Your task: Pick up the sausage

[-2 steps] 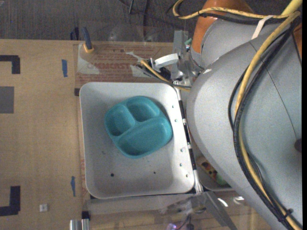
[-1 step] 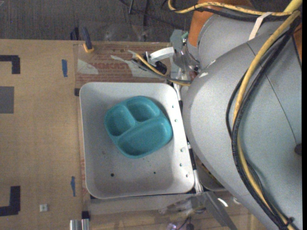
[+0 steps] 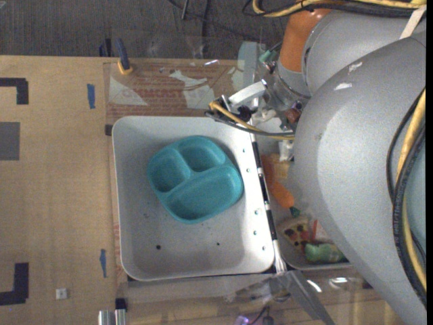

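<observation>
White plastic makes up the two shallow bins, which sit side by side on a tan bench (image 3: 54,181).

The left bin (image 3: 123,181) takes up the middle of the view. A teal divided plate (image 3: 196,178) with three compartments lies in it, a little toward 12 o'clock from the bin's centre. The bare floor around the plate has a few dark specks.

The right bin (image 3: 314,265) lies toward 3 o'clock. My own grey arm (image 3: 358,147) covers most of it, sweeping in from the right edge of the view. The arm's orange band (image 3: 298,39) sits near 1 o'clock, with yellow and black cables looped above it.

My claw (image 3: 270,114) hangs at about 1 o'clock from the plate, over the far end of the seam between the two bins. It is crowded by wrist hardware and wires, and I cannot tell whether it is wide or narrow. I see nothing gripped in it.

The sausage (image 3: 279,180), as best I can judge, is the long orange-tan piece in the right bin. It lies just inside the bin's left wall, at 3 o'clock from the plate and at 6 o'clock from my claw, apart from the claw.

Further toward 5 o'clock in the same bin lie a small dark-spotted tile (image 3: 295,234) and a green lump (image 3: 322,252).
</observation>
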Motion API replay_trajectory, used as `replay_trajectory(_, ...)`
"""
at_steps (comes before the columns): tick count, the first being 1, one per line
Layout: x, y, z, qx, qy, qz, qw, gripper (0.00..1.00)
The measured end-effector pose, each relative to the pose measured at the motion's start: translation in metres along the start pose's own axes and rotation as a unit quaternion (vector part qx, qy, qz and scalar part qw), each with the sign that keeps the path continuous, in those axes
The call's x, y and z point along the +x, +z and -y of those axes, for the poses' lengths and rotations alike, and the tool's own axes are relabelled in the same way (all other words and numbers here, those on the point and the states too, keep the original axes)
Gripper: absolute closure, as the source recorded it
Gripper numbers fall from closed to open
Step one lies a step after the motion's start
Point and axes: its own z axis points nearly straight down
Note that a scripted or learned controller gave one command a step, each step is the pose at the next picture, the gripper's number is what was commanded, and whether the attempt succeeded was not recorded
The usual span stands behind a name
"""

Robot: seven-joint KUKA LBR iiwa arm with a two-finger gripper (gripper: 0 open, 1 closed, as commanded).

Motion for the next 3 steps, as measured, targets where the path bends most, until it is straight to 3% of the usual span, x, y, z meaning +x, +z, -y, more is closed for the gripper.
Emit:
replay_trajectory(1,-0.004,0.061,-0.034,0.0,0.104,-0.001,0.9945,0.0)
replay_trajectory(2,0.024,0.06,-0.036,-0.001,0.111,-0.003,0.9938,0.0)
replay_trajectory(3,0.025,0.06,-0.038,-0.001,0.12,-0.003,0.9928,0.0)
